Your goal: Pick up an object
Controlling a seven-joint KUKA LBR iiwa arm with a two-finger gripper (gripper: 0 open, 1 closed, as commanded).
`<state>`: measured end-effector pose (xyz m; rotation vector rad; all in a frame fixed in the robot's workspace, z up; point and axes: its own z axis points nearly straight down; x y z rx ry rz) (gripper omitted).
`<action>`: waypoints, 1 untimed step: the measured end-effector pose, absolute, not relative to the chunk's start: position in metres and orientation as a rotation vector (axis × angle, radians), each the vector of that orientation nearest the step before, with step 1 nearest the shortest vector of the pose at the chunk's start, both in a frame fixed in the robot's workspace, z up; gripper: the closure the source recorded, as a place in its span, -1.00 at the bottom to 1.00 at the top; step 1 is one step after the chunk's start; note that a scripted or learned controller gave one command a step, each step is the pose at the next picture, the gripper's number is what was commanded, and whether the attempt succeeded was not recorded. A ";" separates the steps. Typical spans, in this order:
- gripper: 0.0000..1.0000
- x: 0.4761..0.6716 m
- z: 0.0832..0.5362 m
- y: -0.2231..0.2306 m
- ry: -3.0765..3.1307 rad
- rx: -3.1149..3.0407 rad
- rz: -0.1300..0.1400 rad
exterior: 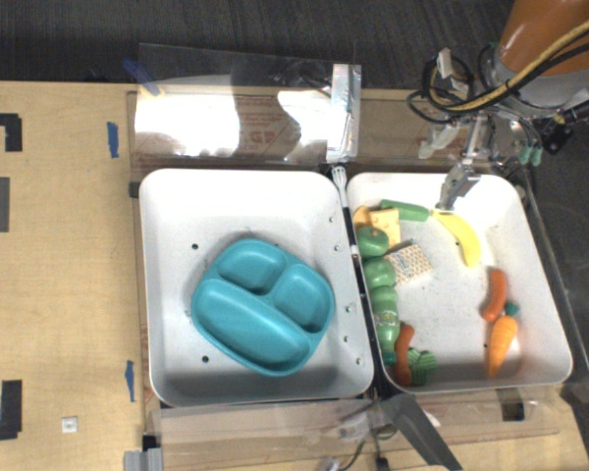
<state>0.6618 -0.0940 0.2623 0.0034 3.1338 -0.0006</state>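
You see two white bins [167,204]: the left has one smooth teal plate [263,305] with three parts. The right has several green pieces [378,273], one curved banana [461,235], two carrots [498,327]. The gripper [458,186] is above the banana; its fingers I cannot tell.

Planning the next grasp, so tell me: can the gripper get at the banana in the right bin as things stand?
Probably yes. The gripper hangs over the right bin's far edge, just beside the banana, which lies on bare bin floor with nothing on top; the green piece sits close alongside.

Tool [455,190] above banana [461,235], teal tray [263,307]
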 end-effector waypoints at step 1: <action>-1.00 0.649 0.103 -0.141 3.124 0.075 -0.003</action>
